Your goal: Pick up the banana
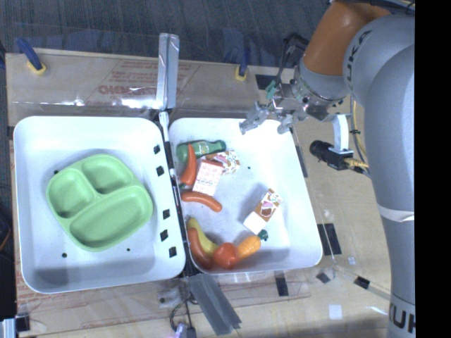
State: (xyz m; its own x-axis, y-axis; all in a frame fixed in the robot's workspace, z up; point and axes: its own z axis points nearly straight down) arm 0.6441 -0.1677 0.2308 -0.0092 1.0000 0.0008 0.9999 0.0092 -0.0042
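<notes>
The banana (202, 238) is small and yellow and lies in the right bin (299, 220), near its front left corner. It is wedged against a red sausage-like piece (195, 250) and a red tomato (225, 255). My gripper (266, 125) hangs above the back edge of the right bin, far from the banana. It is open and holds nothing.
The right bin also holds a green bottle (201, 148), an orange-red sausage (189, 166), a hot dog (202, 201), a red-and-white packet (208, 176), a small carton (263, 210) and a carrot (249, 245). A green divided plate (99, 201) sits in the left bin (35, 139).
</notes>
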